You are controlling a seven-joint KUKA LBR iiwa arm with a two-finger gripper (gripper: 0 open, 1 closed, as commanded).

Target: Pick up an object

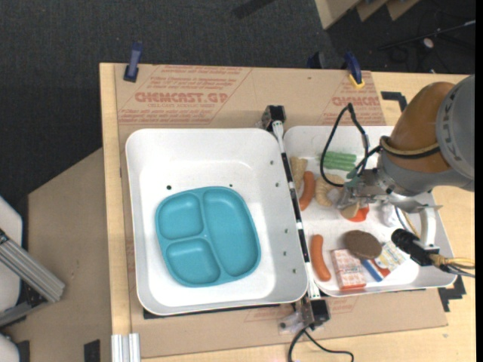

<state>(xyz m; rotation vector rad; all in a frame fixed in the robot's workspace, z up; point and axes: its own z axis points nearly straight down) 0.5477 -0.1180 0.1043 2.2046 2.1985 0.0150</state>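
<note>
Down in the right bin [445, 274], the end effector [353, 196] sits low over a small red-orange piece [356, 213], and whether it is open or closed cannot be told from this slant. Just beside it lie a green item [339, 161] and a sausage [306, 189]. Nearer the front edge are a brown oval object [362, 243], a second sausage [319, 256] and a small pink packet [348, 269]. The left bin [151, 153] holds a teal divided tray [207, 234]. Both bins rest on the cardboard-covered worktop [189, 96].
</note>
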